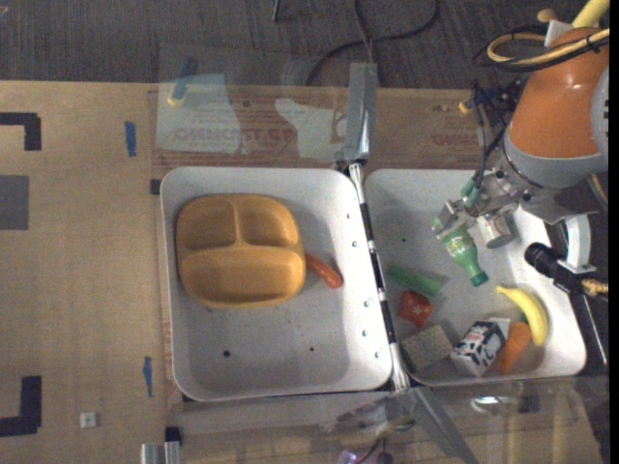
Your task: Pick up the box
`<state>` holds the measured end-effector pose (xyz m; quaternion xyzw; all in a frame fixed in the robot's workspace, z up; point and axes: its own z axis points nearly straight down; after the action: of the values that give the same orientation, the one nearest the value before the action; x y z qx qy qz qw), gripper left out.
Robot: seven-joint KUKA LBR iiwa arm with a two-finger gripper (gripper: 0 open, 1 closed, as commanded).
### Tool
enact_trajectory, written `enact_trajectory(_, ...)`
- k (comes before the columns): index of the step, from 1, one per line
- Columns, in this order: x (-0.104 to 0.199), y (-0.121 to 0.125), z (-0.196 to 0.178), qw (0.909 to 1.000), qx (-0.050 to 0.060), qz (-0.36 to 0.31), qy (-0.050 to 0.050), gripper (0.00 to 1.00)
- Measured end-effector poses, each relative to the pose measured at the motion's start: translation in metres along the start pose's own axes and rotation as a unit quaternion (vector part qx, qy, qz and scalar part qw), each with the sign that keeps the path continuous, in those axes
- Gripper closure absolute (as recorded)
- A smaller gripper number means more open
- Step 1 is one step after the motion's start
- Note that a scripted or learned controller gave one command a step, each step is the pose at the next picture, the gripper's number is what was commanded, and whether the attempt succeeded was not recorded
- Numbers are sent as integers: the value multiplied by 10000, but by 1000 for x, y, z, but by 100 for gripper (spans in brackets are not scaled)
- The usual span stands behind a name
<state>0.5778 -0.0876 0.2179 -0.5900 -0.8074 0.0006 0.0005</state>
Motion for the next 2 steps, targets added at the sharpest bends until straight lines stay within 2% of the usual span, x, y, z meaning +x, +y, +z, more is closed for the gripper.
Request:
enact_trajectory(1, -24, 5, 24, 10000, 8, 56, 6, 100)
enact_trajectory(2, -32, 64, 96, 9997, -1, -247, 3, 100)
